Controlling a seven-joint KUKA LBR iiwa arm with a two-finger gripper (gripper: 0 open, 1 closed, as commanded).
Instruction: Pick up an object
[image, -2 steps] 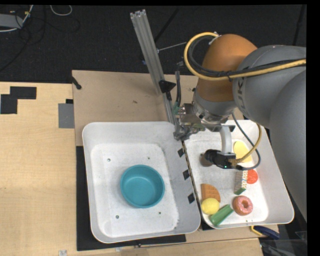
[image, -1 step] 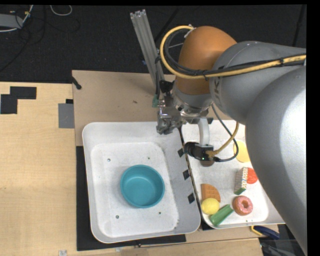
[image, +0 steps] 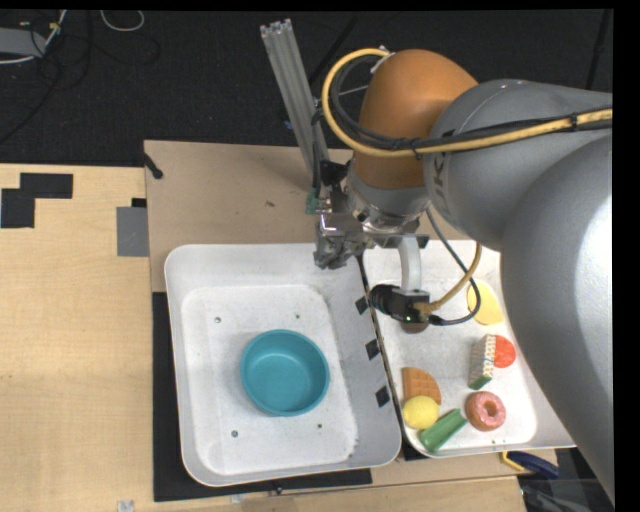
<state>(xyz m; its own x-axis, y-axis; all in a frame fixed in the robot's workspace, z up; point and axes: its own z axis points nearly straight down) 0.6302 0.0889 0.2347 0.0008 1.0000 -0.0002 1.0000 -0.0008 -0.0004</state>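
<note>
My gripper (image: 333, 247) hangs over the far end of the divider between the two bins, above the left bin's back right corner; nothing visibly hangs from it. A teal bowl (image: 285, 372) sits upright in the middle of the left bin (image: 190, 275). In the right bin (image: 524, 432) lie several toy foods: a yellow piece (image: 488, 304) near the arm, a red tomato (image: 504, 351), a striped block (image: 483, 361), an orange wedge (image: 421, 383), a yellow ball (image: 420, 411), a green stick (image: 443, 429) and a pink donut (image: 486, 410). The arm hides the right bin's far part.
An upright metal rail (image: 293, 105) stands behind the bins, just left of the wrist. The pale wooden bench (image: 70, 330) extends to the left. A raised divider edge with black clips (image: 372, 348) separates the bins.
</note>
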